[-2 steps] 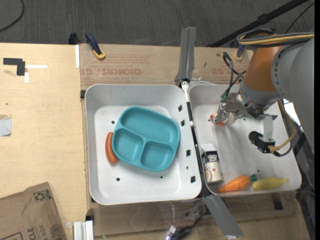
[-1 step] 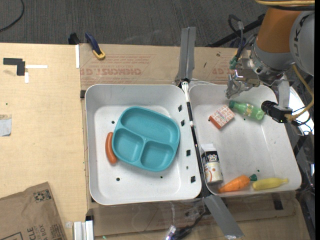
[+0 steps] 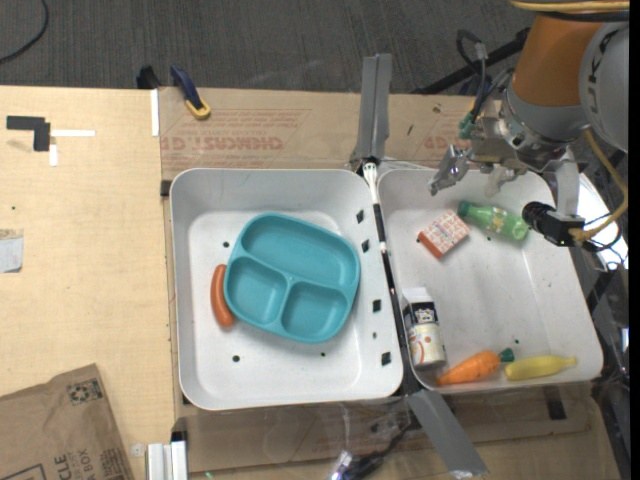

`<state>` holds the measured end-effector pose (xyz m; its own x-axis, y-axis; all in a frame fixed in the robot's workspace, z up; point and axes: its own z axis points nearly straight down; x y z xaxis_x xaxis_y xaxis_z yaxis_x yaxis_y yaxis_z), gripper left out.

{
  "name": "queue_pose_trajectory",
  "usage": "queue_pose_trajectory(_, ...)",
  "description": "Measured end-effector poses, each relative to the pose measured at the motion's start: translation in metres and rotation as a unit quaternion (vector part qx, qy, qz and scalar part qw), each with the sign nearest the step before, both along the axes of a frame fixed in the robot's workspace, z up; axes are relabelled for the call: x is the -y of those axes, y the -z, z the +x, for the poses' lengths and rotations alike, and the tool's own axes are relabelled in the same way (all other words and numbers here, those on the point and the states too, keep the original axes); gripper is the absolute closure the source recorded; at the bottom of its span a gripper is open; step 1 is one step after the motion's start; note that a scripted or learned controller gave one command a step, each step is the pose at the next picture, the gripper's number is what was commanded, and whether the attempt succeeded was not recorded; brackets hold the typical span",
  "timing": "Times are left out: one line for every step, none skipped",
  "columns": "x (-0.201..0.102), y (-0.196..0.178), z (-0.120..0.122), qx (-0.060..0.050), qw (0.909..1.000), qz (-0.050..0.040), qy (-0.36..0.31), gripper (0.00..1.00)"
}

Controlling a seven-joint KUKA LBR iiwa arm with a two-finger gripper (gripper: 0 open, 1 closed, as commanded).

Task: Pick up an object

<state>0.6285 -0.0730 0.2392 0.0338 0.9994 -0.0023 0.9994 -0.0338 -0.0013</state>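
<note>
The gripper [image 3: 470, 163] is seen above the far edge of the right bin [image 3: 560, 318], hanging from the arm [image 3: 560, 58] that reaches in from the right. Its 2 fingers are spread apart and nothing is seen between them, so no object has been picked up yet.

5 objects are spread over the right bin: a green bottle [image 3: 494, 220] just below the gripper, a small red and white box [image 3: 443, 234] beside it, a white bottle [image 3: 424, 332] against the near left wall, and a carrot [image 3: 470, 368] and a yellow banana [image 3: 540, 367] along the near edge. In the left bin [image 3: 190, 268] a teal divided plate [image 3: 292, 278] is set beside an orange sausage [image 3: 220, 296].

The step in hand is judged to be the approach, with a target still to be reached. The green bottle or the box is judged the closest choice. For the next move, the open fingers would have to be lowered astride 1 object and closed across its narrow side
</note>
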Motion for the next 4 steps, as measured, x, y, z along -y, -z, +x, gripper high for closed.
queue_pose_trajectory(0.053, 0.137, -0.013, 0.001, 1.0, 0.0004, 0.007, 0.0)
queue_pose_trajectory(0.045, 0.145, -0.002, 0.002, 0.9994, -0.0004, -0.034, 0.0)
queue_pose_trajectory(0.046, 0.136, -0.004, -0.002, 0.9995, 0.0011, -0.033, 1.0)
queue_pose_trajectory(0.046, 0.136, -0.004, -0.002, 0.9995, 0.0011, -0.033, 0.0)
